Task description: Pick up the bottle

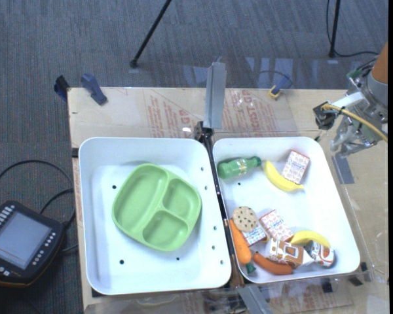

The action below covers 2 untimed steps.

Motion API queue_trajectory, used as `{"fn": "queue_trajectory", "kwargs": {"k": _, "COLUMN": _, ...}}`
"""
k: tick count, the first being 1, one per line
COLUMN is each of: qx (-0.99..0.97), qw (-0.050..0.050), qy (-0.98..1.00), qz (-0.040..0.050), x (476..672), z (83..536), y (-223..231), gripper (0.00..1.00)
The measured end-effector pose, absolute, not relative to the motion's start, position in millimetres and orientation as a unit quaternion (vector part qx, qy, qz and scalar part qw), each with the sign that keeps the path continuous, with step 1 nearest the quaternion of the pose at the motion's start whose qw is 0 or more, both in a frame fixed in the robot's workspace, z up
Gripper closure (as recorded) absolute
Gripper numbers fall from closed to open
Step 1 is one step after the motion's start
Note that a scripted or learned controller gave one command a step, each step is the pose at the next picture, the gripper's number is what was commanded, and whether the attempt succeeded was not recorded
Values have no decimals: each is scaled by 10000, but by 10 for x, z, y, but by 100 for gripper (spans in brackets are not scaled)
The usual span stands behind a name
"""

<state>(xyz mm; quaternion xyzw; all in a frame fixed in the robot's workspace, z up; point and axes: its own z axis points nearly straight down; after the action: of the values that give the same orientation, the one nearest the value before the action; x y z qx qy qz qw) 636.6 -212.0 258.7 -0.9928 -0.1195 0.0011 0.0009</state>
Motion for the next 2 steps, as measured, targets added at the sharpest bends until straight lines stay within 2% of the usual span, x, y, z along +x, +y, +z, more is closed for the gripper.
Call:
{"fn": "queue_trajectory", "kwargs": {"k": 1, "qx": -9849, "qw": 13, "qy": -1731, "qz": 23, "x": 6379, "z": 2654, "y": -2094, "gripper": 100}}
{"fn": "queue_trajectory", "kwargs": {"k": 2, "qx": -9822, "qw": 18, "qy": -1879, "qz": 26, "x": 6282, "z": 2577, "y": -2087, "gripper": 100}}
